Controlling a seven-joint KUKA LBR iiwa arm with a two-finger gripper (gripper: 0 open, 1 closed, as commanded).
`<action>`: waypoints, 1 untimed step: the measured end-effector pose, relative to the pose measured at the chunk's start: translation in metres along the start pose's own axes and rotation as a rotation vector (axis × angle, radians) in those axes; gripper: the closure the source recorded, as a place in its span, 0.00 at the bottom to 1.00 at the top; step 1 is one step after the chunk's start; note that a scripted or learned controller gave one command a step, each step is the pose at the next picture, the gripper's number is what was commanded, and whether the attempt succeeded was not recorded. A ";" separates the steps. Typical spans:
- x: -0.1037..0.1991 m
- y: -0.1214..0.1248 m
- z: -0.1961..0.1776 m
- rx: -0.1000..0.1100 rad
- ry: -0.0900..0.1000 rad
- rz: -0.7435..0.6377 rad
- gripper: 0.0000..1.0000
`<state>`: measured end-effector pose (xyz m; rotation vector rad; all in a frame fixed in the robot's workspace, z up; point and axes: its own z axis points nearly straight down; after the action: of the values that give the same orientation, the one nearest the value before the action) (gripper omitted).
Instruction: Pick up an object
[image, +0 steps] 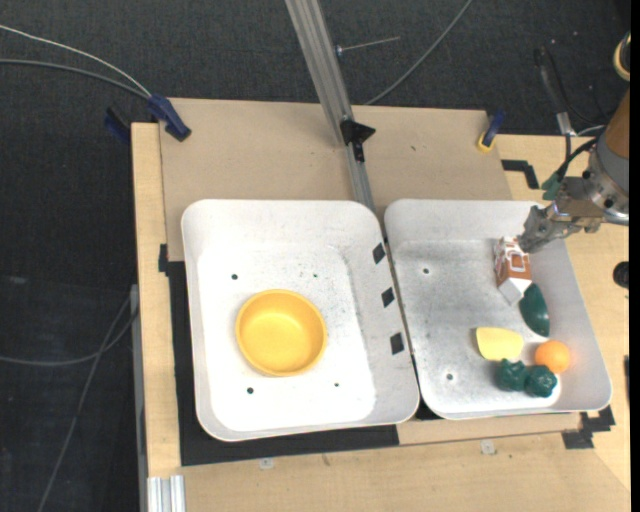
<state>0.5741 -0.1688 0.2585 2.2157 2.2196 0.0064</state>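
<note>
Camera view looked down on two white bins, and the arm reached in from the right so that its gripper (538, 226) hung over the upper right corner of the right bin (450, 300). Whether the gripper was open, closed, or gripping anything could not be told from this view. Just below and to the left of the gripper tip lay a small carton (512, 270), white with an orange-brown panel, tilted with its long axis running from upper left to lower right. It appeared to be the nearest candidate for a pick, lying close under the gripper and slightly toward the bin's centre, though contact between the two could not be confirmed. Touching or just beside the carton's lower end was a dark green oval piece (535, 310). Farther down toward the bin's near right corner sat a pale yellow wedge (498, 344), an orange ball (552, 356), and a lumpy dark green toy (526, 378), all clustered near one another. The left bin (215, 300) held a yellow bowl (281, 331), well apart from the arm. Judging from this layout, a short descent with a slight shift leftward would bring the gripper onto the carton, closing across its short side, and the green oval crowding its lower end could get in the way.
</note>
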 end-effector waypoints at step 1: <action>0.061 0.001 -0.006 0.009 0.007 -0.006 1.00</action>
<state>0.5748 -0.1075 0.2646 2.2173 2.2337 0.0033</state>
